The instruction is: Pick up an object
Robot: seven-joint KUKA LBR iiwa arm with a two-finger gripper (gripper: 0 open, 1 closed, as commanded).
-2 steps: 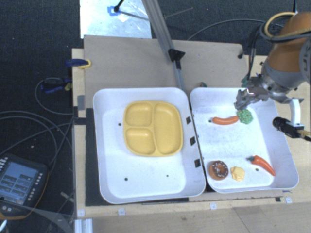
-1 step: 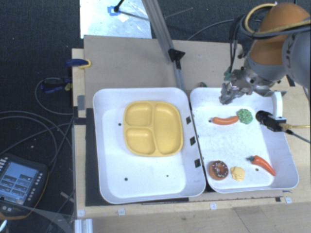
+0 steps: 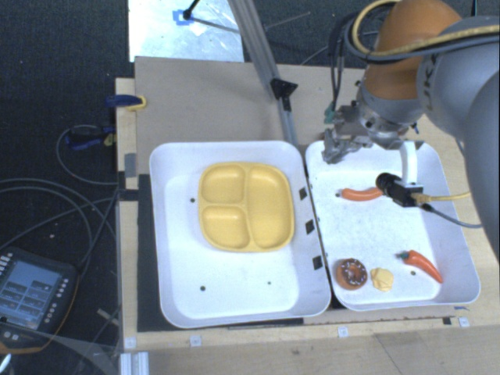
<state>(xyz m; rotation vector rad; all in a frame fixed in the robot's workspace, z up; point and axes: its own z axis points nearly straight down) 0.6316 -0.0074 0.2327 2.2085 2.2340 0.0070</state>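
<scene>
The right bin (image 3: 449, 233) holds a hot dog sausage (image 3: 360, 195) near its middle, a chocolate doughnut (image 3: 351, 273) and a small yellow piece (image 3: 382, 279) at its front, and an orange chilli pepper (image 3: 423, 264) at the front right. My gripper (image 3: 336, 148) hangs over the bin's back left corner, above and left of the sausage. Nothing shows between its fingers, and how they stand is hard to make out from here.
The left bin (image 3: 180, 287) carries a yellow three-compartment plate (image 3: 244, 206). A grey pole (image 3: 258, 45) slants across the back of the bench. Cables and a teach pendant (image 3: 27, 287) lie on the floor to the left.
</scene>
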